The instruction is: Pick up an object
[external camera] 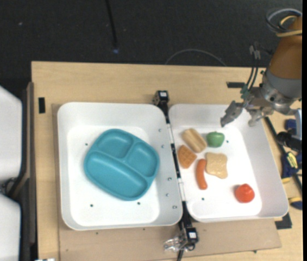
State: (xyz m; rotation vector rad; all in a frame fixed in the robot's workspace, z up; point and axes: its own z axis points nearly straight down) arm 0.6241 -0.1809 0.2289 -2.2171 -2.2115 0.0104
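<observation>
Two shallow white bins sit side by side on a wooden bench, and I will place everything from the right bin (262, 162), since the food is in it. Just beside it, across the shared rim, the left bin (71, 200) holds a teal divided plate (121, 163) and nothing to do with the pick so far.

Inside the right bin lie six small food pieces. A bread roll (194, 140) and a waffle piece (186, 156) sit near the rim shared with the left bin. A green ball (215, 139) (perhaps a lime) lies just beside the roll. A tan toast-like piece (217, 165) and a red sausage (201, 174) sit in the bin's middle, close together. A red tomato (244, 192) rests apart, towards the bin's near outer corner.

The gripper (241, 115) hangs over the far edge of the right bin, its two fingers spread apart with nothing between them. It is above and beyond the green ball, touching no item.

By my reading the pick has not begun in earnest: all pieces lie flat in the bin. Choosing a target, descending, closing and lifting all remain.
</observation>
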